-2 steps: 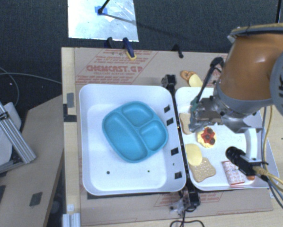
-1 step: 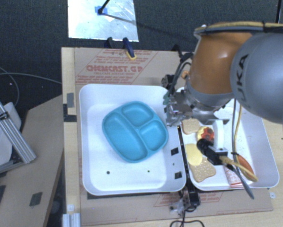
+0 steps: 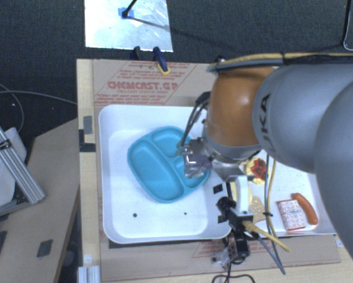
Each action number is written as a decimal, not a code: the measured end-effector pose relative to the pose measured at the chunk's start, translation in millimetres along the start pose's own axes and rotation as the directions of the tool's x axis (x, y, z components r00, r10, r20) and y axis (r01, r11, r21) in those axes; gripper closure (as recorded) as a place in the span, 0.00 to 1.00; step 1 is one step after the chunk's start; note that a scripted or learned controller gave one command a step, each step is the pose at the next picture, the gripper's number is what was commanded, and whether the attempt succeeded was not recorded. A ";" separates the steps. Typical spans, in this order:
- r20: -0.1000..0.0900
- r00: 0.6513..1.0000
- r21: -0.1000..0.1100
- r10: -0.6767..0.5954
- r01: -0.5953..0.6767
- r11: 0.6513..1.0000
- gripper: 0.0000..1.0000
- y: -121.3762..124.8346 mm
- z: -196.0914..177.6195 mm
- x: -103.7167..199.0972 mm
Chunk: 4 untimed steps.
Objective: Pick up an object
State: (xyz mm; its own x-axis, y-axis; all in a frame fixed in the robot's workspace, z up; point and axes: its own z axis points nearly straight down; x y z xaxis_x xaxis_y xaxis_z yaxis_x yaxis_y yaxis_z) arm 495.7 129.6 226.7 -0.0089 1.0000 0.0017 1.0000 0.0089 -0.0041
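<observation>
The grey arm with its orange band (image 3: 238, 108) reached in from the right to mid-frame, its metal gripper (image 3: 191, 158) low over the right edge of the blue divided plastic plate (image 3: 156, 167) lying in the left shallow white bin (image 3: 114, 134) — whether it was gripping, I cannot tell.

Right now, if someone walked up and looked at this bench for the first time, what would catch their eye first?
The big grey arm with its orange band dominates the right side, reaching down over the white bins. Next comes the bright blue divided plastic tray lying in the left white bin, with the pincer at its right edge. In the right bin, a small red sausage-shaped toy lies beside a small red-and-white printed packet.
</observation>
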 end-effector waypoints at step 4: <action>0.001 1.000 -0.003 0.002 -0.002 1.000 1.00 -9.6 -63.5 24.4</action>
State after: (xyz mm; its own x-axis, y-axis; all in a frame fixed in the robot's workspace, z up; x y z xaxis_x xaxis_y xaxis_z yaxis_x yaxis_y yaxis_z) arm 486.1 153.8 290.3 -0.0067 1.0000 0.0006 1.0000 0.0067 -0.0013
